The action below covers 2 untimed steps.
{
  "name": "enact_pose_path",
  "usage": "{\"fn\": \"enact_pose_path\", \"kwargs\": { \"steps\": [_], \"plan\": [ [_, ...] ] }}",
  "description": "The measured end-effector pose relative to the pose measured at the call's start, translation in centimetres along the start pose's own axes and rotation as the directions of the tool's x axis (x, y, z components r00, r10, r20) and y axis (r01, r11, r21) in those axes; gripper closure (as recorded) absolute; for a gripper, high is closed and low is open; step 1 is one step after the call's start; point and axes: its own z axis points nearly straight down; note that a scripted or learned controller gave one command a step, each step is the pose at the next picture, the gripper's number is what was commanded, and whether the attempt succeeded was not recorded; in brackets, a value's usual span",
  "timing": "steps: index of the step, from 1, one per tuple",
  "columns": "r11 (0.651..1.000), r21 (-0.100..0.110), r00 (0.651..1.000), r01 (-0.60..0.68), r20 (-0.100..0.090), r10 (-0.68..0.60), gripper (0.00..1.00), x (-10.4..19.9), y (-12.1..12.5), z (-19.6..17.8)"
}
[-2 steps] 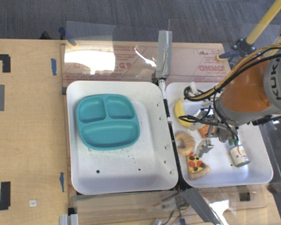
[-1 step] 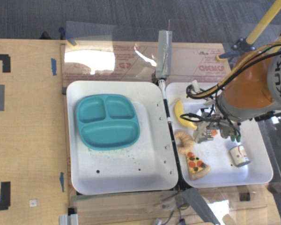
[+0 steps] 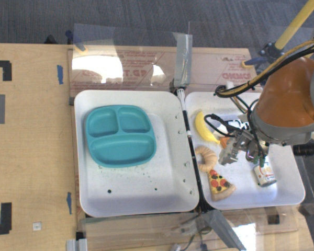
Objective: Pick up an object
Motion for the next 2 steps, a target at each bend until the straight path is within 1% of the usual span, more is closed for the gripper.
{"fn": "enact_pose_path", "kwargs": {
  "steps": [1,2],
  "plan": [
    [0.976,-0.006,0.976,-0.22,0.005,0.22,1.0,4.4,4.3,-14.0],
    [0.773,0.012,0.773,-0.634,-0.006,0.634,1.0,3.9,6.1,0.1]
  ]
}}
